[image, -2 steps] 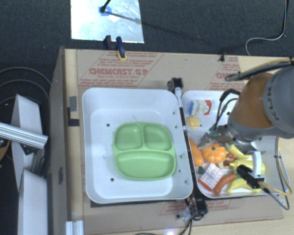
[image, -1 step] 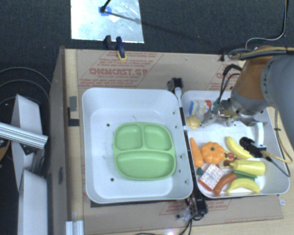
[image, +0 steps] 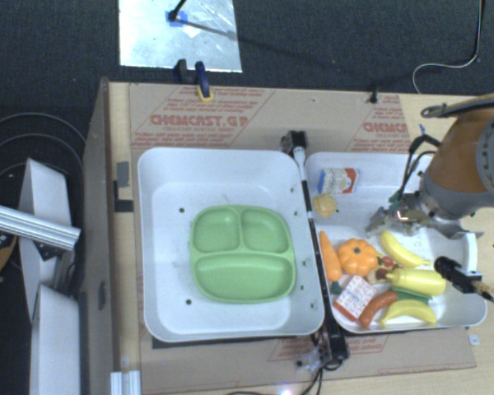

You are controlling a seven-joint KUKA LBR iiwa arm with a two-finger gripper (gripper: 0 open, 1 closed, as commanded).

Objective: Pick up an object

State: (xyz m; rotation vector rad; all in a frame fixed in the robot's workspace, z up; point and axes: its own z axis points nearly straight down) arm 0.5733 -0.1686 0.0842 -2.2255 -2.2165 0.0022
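Down by the right bin's (image: 477, 313) front edge lie a banana (image: 407, 312), a sausage (image: 375, 306) and a yellow bottle (image: 417, 281). Claw (image: 393, 217) hangs mid-bin, its opening impossible to read, just beside another banana (image: 402, 249); a pumpkin (image: 357, 256) sits nearby. Left bin (image: 160, 220) carries a green tray (image: 243, 252).

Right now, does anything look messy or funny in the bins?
Nothing looks broken or spilled. The toy food is just jumbled in the right bin, the carrot against its left wall. The green plate lies flat in the left bin.
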